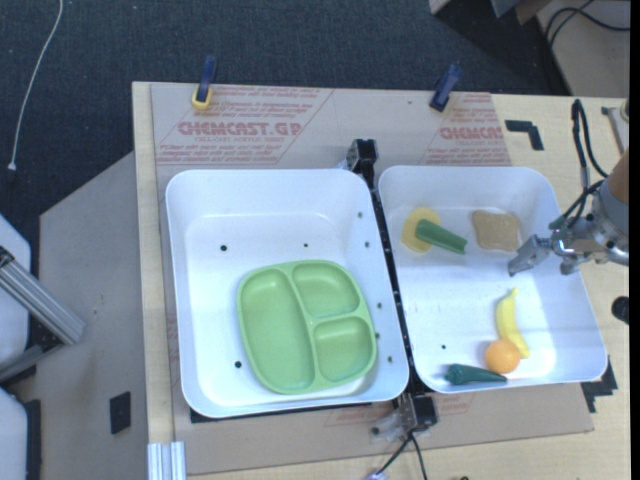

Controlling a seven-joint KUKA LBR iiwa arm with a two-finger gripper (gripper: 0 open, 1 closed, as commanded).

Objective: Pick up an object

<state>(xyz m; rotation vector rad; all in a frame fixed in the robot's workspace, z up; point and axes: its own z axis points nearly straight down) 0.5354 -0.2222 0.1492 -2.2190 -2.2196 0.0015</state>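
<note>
The end effector [532, 259] hangs over the right bin [570, 363] near its right edge, fingers spread wide and holding nothing. A banana [510, 320] and an orange [502, 357] lie near that bin's front edge, apart from it.

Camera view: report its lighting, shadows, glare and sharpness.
Camera view: light is even and soft, with only faint shadows beside the green divided plate and under the banana; the white bins look bright but keep their edges, with no hard glare; the gripper at the right edge is slightly soft, while the printing on the board reads clearly.
</note>
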